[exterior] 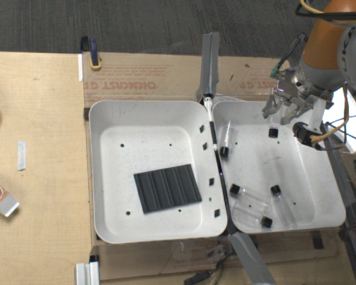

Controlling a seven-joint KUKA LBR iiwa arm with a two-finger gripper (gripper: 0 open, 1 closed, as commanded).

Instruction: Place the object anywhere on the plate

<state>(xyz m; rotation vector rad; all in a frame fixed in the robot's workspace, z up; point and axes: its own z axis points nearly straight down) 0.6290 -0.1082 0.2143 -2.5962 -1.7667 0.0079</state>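
Observation:
A dark grey ridged rectangular plate [167, 188] lies flat in the left bin [107, 159], slightly right of its centre. Several clear plastic tubes with black caps lie in the right bin [320, 183]: one tube [225, 138] rests along the left wall, and others [252, 205] sit near the front. A small black cap [273, 132] lies near the back. My gripper [276, 114] hangs over the right bin's back edge, just above that cap. Its fingers are spread open with nothing between them.
A grey divider bar [210, 64] runs between the two bins at the back. Yellow and black cables [320, 134] trail from the wrist over the right bin's right wall. On the bench far left lie a small white strip [21, 155] and a wrapped item [1, 198].

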